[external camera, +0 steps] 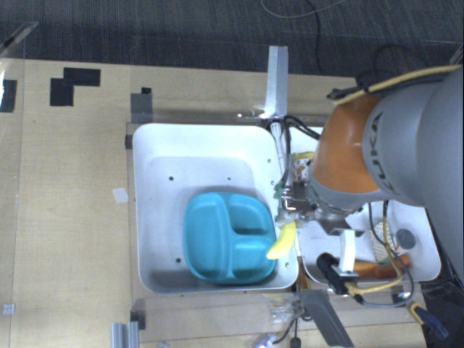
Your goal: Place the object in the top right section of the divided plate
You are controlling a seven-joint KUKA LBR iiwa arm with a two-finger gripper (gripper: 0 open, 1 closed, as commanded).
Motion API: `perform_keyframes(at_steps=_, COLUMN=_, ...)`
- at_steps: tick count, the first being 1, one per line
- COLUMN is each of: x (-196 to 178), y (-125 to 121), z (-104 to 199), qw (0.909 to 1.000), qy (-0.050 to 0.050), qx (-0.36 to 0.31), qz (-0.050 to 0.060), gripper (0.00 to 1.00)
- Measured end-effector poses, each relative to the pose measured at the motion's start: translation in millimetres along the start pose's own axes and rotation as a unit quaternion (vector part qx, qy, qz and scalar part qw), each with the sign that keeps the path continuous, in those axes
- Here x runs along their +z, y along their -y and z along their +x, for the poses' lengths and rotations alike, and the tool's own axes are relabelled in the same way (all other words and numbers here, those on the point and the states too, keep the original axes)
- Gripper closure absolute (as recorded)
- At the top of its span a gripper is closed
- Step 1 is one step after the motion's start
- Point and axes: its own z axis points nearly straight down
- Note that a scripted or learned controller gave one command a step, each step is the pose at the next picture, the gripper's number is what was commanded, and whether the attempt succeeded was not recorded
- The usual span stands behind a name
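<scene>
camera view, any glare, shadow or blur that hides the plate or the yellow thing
Camera view: soft even light, mild glare on the white bin; blue plate fairly sharp, dark shadow along its lower edge; yellow object slightly soft; arm blurred up close.

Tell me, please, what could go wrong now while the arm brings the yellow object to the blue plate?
1. The yellow object hangs over the right rim of the blue divided plate, near the bin wall; released here, it might slide off the plate.
2. The top right section lies farther up; a drop here would likely miss it.
</scene>
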Motion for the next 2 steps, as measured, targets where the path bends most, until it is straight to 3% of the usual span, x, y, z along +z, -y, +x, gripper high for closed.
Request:
perform_keyframes(at_steps=1, x=-0.2, y=-0.1, z=-0.2, qw=1.0000, qy=0.000, qx=0.000, qz=0.000, gripper=0.00)
perform_keyframes(at_steps=2, x=-0.4, y=-0.7, z=-5.5, qw=0.9999, qy=0.000, qx=0.010, qz=0.000, gripper=0.00)
